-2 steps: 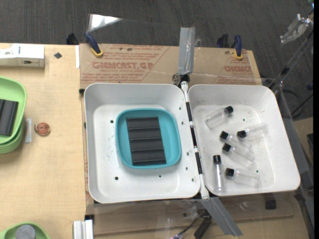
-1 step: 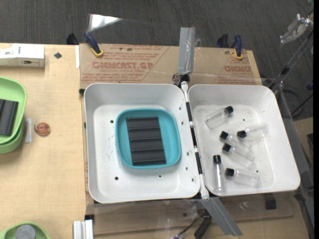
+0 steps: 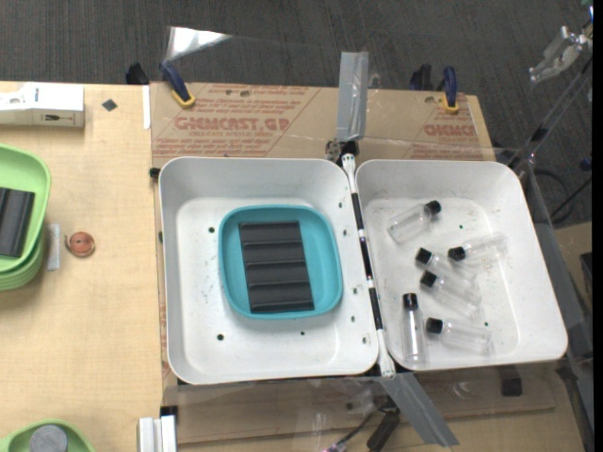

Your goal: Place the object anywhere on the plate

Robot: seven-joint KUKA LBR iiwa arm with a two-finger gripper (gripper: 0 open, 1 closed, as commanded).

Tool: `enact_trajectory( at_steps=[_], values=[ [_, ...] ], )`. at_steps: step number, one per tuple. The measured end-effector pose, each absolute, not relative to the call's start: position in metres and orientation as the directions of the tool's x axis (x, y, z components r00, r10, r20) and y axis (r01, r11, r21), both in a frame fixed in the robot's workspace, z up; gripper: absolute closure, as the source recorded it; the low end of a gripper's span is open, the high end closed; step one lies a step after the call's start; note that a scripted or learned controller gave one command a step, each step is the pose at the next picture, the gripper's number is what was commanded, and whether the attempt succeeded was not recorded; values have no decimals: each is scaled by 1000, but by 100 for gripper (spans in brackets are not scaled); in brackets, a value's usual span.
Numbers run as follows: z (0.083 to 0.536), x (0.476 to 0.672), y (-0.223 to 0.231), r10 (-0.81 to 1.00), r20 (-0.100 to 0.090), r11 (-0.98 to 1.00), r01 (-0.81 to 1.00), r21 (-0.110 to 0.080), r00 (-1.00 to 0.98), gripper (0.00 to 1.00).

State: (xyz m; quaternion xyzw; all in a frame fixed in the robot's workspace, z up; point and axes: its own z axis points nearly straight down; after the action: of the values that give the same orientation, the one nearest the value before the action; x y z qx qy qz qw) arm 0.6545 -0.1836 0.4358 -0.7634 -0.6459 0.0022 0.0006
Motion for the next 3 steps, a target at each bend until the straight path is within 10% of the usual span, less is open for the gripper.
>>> enact_trajectory(
  at_steps=[3],
  values=[
    [440, 660, -217, 965, -2, -261, 965, -2, 261, 0]
  ],
)
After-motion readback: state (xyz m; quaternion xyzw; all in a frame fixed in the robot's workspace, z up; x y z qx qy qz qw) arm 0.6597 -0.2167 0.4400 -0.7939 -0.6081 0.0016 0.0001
